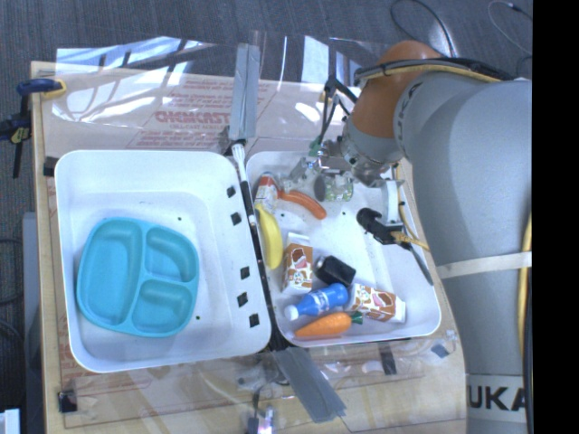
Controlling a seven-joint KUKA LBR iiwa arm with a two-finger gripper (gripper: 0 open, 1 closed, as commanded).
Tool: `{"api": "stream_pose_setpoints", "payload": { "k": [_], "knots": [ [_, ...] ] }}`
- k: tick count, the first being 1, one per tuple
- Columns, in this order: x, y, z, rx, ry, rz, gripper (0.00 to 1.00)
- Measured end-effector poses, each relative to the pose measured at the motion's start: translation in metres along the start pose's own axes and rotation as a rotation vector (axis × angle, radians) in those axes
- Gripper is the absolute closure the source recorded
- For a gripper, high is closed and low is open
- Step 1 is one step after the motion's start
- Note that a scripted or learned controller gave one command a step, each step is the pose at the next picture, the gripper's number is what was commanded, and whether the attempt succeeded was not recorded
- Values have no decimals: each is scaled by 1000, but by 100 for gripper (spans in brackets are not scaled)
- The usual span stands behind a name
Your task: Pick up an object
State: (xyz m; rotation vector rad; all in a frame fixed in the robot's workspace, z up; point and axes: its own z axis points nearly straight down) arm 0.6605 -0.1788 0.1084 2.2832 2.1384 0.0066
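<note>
Camera view shows my arm over the right bin, my gripper low at its far end; whether it is parted, I cannot tell. Banana, carrot lie nearer.

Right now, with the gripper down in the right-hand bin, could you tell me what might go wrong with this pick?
The gripper sits at the far end of the right bin, close beside the hot dog, and may knock it. The banana, carrot and blue bottle lie crowded, so a grab could catch two.
</note>
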Motion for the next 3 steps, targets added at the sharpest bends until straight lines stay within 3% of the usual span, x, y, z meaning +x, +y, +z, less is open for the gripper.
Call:
{"api": "stream_pose_setpoints", "payload": {
  "k": [1, 2, 3],
  "knots": [
    [16, -30, 15, 15, 6, -51, 0],
    [16, -30, 5, 16, 6, -54, 100],
    [69, -7, -77, 16, 5, 128, 100]
  ]
}}
